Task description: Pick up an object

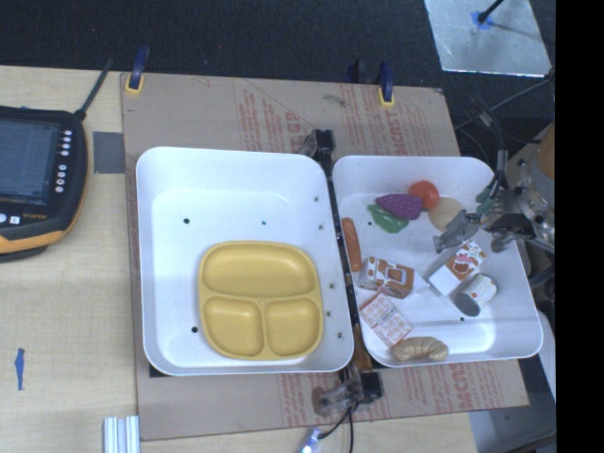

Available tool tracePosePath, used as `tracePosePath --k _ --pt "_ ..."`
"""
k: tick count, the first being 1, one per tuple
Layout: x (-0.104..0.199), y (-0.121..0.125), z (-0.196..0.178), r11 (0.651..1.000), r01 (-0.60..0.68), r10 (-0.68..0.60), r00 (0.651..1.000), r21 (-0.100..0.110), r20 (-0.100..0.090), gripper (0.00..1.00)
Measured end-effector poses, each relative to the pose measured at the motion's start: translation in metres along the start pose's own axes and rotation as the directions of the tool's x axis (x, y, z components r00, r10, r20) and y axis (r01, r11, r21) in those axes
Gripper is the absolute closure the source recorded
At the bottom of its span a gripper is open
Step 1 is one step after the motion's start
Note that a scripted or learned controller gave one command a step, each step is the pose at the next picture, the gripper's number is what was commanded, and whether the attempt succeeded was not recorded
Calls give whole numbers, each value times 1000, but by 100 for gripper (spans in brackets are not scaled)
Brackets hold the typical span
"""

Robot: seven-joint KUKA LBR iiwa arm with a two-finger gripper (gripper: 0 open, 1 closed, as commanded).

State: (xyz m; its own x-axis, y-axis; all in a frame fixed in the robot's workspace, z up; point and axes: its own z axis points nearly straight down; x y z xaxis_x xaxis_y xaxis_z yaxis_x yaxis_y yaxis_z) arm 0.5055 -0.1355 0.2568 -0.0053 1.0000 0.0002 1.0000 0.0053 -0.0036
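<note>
Clamps and loose cables at the near edge of the table framed the scene as we found it: two shallow white bins side by side on a cardboard sheet. Our left bin carried a smooth yellow plastic tray with three rounded compartments. Our right bin held the candidates, all lying loose: a purple bunch of toy grapes, a green piece beneath it, a glossy red-orange ball, a pale rounded lump, a long orange sausage shape, printed cartons, a flat packet, a grey-and-white cylinder and a tan croissant shape. We judged the pick not yet made. Our hand hung low at the bin's right side, its dark metal fingers spread apart, nothing visibly between them, just above a small red-and-white carton. Closing and lifting remained.
</note>
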Motion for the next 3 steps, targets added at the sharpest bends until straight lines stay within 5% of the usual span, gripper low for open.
tracePosePath --k 1,2,3 --pt "-33 88 42 1000 1 -1 1000 1 2 0" --pt "-72 56 152 1000 1 -1 1000 -1 1 0" --pt "-37 112 164 1000 2 -2 1000 0 1 0"
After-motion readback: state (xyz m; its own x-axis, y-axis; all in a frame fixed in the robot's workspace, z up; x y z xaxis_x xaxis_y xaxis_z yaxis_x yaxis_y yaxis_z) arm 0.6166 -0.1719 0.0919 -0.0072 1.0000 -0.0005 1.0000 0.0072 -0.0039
